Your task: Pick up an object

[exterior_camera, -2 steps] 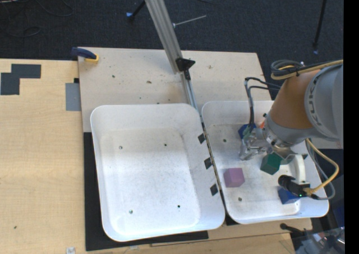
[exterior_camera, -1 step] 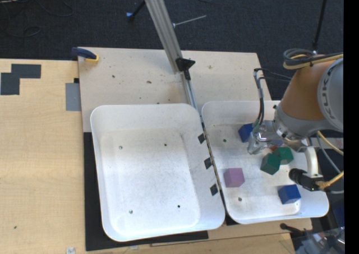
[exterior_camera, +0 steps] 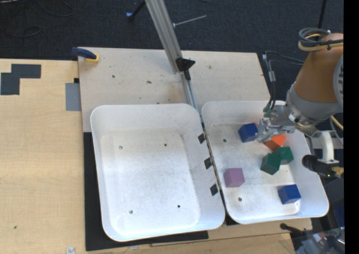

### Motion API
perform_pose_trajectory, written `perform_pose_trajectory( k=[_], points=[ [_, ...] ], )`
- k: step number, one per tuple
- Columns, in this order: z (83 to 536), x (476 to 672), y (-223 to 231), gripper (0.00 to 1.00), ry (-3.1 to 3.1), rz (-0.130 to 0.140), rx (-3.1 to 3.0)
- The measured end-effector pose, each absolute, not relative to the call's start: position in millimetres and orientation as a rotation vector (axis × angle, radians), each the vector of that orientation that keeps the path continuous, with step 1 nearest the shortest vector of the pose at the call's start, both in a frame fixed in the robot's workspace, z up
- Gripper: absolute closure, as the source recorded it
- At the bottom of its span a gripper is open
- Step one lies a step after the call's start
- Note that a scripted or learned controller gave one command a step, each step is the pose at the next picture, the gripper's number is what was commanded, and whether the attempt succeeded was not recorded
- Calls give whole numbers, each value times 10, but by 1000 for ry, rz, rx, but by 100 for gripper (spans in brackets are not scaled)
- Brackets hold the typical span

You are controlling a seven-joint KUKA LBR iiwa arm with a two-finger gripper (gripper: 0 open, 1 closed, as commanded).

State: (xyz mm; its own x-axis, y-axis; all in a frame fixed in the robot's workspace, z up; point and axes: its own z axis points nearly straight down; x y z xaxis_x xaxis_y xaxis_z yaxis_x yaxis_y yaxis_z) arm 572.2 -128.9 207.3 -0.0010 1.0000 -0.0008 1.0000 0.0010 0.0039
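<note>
Pincer (exterior_camera: 273,129) is low in the right white plastic bin (exterior_camera: 314,209), far side, directly over a small orange block (exterior_camera: 275,143) and just right of a blue cube (exterior_camera: 248,132). Can't tell how far it's open or whether it has hold of anything; the wrist hides it. Dark green block (exterior_camera: 276,160) sits just near of the orange one. Purple cube (exterior_camera: 234,177) is by the bin's left wall, second blue cube (exterior_camera: 289,193) at the near right. Left white bin (exterior_camera: 106,135) sits beside it on the tabletop (exterior_camera: 129,76).
</note>
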Motion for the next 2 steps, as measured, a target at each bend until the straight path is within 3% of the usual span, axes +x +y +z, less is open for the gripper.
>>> perform_pose_trajectory(
  k=[1, 2],
  points=[
    [2604, 5731, -1302, 100, 2220, 3, 2218],
    [2443, 5748, -818, 100, 2229, -2, 2220]
  ],
)
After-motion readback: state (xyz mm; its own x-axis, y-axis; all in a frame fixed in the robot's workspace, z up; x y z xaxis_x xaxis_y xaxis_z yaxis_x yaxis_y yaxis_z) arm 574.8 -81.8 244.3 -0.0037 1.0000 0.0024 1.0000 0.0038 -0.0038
